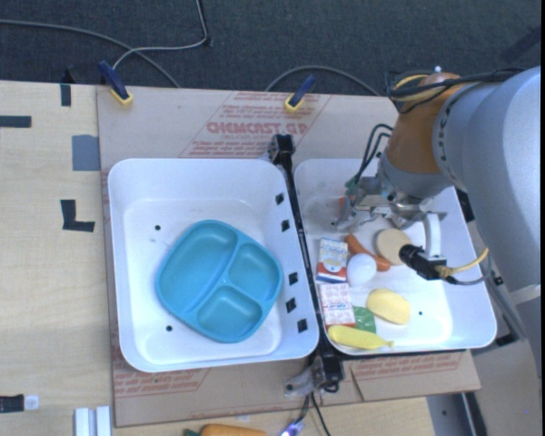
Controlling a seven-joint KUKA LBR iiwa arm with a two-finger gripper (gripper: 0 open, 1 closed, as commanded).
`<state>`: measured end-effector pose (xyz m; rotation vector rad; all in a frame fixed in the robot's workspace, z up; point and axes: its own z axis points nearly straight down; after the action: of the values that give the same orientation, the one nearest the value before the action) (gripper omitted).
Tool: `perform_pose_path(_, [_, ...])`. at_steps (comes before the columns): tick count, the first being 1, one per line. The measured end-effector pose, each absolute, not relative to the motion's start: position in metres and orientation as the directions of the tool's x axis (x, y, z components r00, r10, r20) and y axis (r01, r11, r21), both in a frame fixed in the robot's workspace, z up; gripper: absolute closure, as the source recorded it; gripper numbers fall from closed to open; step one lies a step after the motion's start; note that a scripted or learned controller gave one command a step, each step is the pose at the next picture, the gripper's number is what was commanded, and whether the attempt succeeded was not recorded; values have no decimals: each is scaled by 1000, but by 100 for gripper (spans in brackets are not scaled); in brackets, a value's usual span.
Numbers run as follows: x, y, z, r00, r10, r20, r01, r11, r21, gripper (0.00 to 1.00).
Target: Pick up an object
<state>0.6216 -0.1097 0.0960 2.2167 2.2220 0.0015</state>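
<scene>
Camera view looks down on two white bins; the left bin (pixel 127 243) bears a blue divided plate (pixel 220 280), and the right bin (pixel 472 321) carries a cluster of toy food; the gripper (pixel 381 214) hangs low over that bin's upper part, and whether it is open or closed I cannot tell; nothing is seen held. Just below it lie an orange carrot (pixel 361 247), a white egg (pixel 361 267), a yellow lemon (pixel 389 306), a banana (pixel 359 338) and two printed packets (pixel 333 260). These look light, hard and smooth, likely slippery; the lemon, standing apart, seems best taken across its narrow middle.
</scene>
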Motion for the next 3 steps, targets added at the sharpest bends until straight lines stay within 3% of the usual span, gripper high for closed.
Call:
perform_pose_path(1, [621, -110, 96, -2, 1000, -2, 1000, 2, 2, 0])
perform_pose_path(2, [654, -114, 86, -2, 1000, 0, 1000, 2, 2, 0])
perform_pose_path(3, [654, -115, 96, -4, 1000, -3, 1000, 4, 3, 100])
